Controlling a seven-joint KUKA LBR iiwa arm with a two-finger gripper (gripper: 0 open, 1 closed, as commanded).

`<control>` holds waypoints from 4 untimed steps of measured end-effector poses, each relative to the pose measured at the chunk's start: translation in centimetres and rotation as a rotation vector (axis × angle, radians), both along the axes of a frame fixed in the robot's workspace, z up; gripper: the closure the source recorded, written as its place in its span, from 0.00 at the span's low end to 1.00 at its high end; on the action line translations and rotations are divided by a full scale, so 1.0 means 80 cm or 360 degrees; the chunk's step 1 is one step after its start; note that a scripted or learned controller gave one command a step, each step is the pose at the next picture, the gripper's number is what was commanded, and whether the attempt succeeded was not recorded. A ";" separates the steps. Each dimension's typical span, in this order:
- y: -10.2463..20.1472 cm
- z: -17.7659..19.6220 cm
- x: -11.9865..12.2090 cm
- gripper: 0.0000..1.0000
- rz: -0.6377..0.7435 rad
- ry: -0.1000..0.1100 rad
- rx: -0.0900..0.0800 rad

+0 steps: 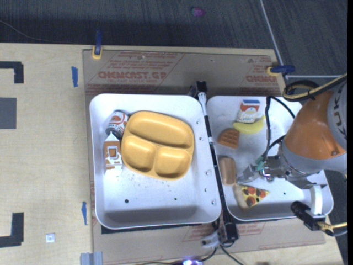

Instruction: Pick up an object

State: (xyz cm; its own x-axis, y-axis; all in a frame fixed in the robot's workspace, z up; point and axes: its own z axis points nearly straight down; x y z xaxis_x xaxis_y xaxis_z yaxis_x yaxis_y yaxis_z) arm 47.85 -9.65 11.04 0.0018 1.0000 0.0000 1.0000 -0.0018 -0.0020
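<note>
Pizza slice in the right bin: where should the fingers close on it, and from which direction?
Judging from the camera view, come straight down on the pizza slice. It lies flat on the right bin floor, so the sides offer little. Pinch across the narrow width near the crust end, away from the hot dog bun just above it.

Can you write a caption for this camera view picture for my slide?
Robot gripper hovers over toy pizza slice in right bin; yellow tray fills left bin.
</note>
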 end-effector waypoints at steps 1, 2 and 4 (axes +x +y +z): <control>-0.023 -0.025 0.004 0.00 0.0004 -0.0012 0.0006; -0.032 -0.012 0.006 1.00 -0.0007 -0.0035 -0.0024; -0.016 -0.026 0.004 0.00 -0.0004 -0.0019 -0.0013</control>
